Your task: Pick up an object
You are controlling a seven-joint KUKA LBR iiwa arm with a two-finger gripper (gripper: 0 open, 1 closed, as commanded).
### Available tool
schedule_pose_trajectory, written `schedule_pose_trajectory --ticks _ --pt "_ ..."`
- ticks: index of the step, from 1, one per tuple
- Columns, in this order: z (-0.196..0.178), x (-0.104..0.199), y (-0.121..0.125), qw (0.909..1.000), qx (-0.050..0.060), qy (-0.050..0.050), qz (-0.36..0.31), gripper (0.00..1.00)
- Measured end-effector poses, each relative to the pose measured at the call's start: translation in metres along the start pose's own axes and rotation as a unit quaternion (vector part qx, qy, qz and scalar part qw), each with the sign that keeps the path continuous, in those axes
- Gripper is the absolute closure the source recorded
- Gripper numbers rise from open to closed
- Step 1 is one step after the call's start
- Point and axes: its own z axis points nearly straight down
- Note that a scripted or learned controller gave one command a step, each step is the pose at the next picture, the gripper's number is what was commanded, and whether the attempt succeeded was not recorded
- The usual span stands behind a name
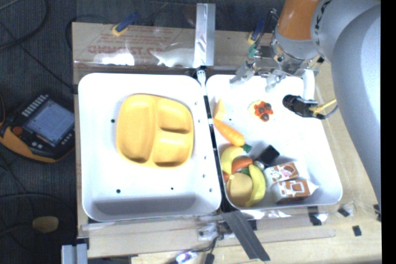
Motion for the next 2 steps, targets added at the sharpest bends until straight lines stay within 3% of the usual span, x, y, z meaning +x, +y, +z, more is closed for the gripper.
schedule_pose_trajectory --ticks 1,2 --pt "0.093 -0.026 -0.134 0.9948 -0.006 0.000 0.102 0.00" --pt "0.093 -0.014 -0.171 0.9978 -0.012 -0.001 0.065 0.00"
